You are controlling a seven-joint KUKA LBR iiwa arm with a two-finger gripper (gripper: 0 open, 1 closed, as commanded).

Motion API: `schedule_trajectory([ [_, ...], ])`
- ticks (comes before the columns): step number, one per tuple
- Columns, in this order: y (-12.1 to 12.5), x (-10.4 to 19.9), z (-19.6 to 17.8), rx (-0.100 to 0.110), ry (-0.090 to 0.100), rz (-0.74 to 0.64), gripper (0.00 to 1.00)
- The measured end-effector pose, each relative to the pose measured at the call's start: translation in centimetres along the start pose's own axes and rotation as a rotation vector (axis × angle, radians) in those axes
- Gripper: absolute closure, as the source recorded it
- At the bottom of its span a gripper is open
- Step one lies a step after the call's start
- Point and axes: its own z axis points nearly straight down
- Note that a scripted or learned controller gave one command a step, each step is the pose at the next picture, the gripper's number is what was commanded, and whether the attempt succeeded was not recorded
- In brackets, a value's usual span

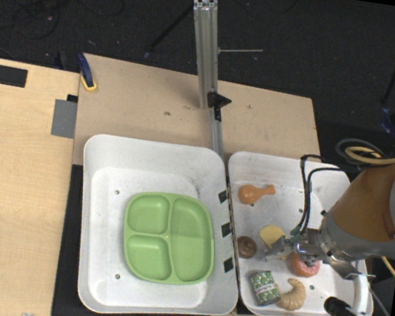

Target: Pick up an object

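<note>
Reaching in from the right, the arm (pixel 371 211) hangs low over the right bin (pixel 295 173), its orange band bulking above the grey wrist, and the jaws (pixel 300 250) point down and leftward into the bin's middle. Whether the jaws are open or closed cannot be told; dark metal parts and the wrist crowd that spot. A black cable (pixel 311 180) loops up from the wrist over the bin's far side.

Just under the wrist lies a red-and-pink round object (pixel 305 266), partly covered by the arm; no clear long axis can be made out. Just left of the jaws sits a yellow wedge (pixel 270 236), and left of that, near the bin's left wall, a small brown ball (pixel 246 246). Toward the bin's near edge a tan croissant-shaped piece (pixel 293 294) curves with its long axis running roughly from near-left to far-right, beside a small green packet (pixel 262 287) lying tilted, its long axis running from far-left to near-right. On the far side, well apart from the jaws, an orange pear-like toy (pixel 256 193) lies on its side, narrow end pointing right and slightly away.

The left bin (pixel 106 169) holds a green divided plate (pixel 168 238), lying flat. Both bins rest on the worktop (pixel 154 102).
</note>
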Motion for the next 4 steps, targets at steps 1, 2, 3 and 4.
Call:
schedule_trajectory([
  [1, 0.3, -0.1, 2.3, -0.015, -0.005, 0.001, 0.00],
  [2, 0.6, -1.0, 0.9, -0.031, -0.023, 0.011, 1.00],
  [3, 0.9, -0.5, -5.3, -0.012, -0.003, -0.002, 1.00],
  [4, 0.9, -0.6, -8.8, -0.010, -0.003, -0.002, 1.00],
])
